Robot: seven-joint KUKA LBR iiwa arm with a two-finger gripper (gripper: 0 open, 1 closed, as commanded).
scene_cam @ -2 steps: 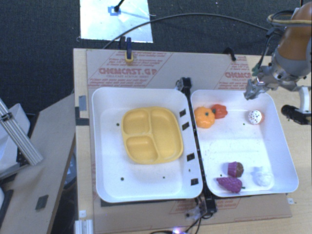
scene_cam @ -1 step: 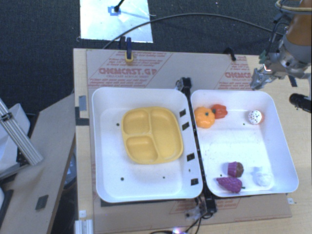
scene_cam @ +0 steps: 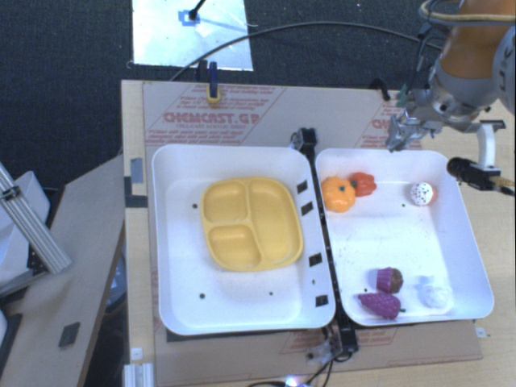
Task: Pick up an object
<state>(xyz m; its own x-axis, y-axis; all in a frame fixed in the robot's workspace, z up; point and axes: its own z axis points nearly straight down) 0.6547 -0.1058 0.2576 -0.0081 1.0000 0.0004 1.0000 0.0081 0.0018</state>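
The gripper (scene_cam: 401,138) hangs above the far rim of the right bin (scene_cam: 463,216), at the end of the arm (scene_cam: 476,39) reaching in from the right. It carries nothing visible. Whether it is open or closed cannot be told at this angle and size.

Candidate objects all lie in the right bin. An orange pumpkin-like piece (scene_cam: 338,193) sits at the far left corner, touching a red piece (scene_cam: 362,183) just beside it. A white speckled ball (scene_cam: 422,193) lies alone near the far right side. At the near edge, a dark purple lump (scene_cam: 389,280) stands just behind a purple piece (scene_cam: 379,303), with a pale crumpled item (scene_cam: 434,293) close to their right. The left bin (scene_cam: 173,216) holds a yellow divided tray (scene_cam: 250,222) and is not the likely target.

Assessment: the step in hand is approach and selection. The speckled ball is the nearest isolated object and looks the cleaner pick, though a round form may roll from a poor closure. The pumpkin and red pieces touch, so a descent there risks nudging one while closing on the other. Recommended: centre directly above the chosen object, descend vertically clear of the bin wall, and close only once the object lies squarely within the gripper
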